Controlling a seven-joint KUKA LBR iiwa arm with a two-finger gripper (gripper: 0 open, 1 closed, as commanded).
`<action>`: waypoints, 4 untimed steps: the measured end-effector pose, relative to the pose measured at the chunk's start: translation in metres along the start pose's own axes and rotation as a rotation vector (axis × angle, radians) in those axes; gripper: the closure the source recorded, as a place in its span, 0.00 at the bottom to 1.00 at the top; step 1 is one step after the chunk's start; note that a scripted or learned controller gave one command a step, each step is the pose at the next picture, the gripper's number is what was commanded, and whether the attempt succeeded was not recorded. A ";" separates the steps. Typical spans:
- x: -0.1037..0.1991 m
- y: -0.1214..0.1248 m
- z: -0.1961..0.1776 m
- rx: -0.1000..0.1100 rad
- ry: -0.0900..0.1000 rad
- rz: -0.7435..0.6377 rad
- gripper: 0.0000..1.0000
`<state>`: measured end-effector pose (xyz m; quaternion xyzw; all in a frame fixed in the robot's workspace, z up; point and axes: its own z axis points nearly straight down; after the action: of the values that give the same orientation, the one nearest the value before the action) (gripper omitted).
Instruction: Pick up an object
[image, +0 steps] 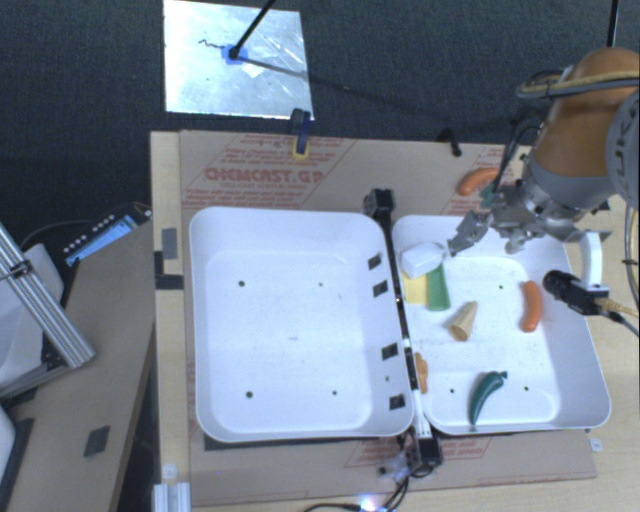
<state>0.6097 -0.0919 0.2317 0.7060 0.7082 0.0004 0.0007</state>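
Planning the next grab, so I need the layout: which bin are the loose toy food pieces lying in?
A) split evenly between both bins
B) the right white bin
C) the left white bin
B: the dark green curved pepper, orange sausage-shaped piece and tan cone all lie in the right shallow white bin.

The arm (590, 120) is mostly grey with a fat orange band near the wrist (kind of pumpkin-coloured). Black cables loop around the top of it. The gripper (490, 232) end is bare grey metal, and a black cylinder part sticks off beside a white bracket.
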 end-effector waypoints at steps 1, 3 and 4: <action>0.070 0.020 -0.102 -0.014 0.002 -0.009 0.00; 0.080 -0.005 -0.239 -0.017 0.001 -0.004 1.00; 0.082 -0.056 -0.308 -0.010 0.001 -0.002 1.00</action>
<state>0.5535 -0.0101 0.5398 0.7053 0.7089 0.0040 0.0039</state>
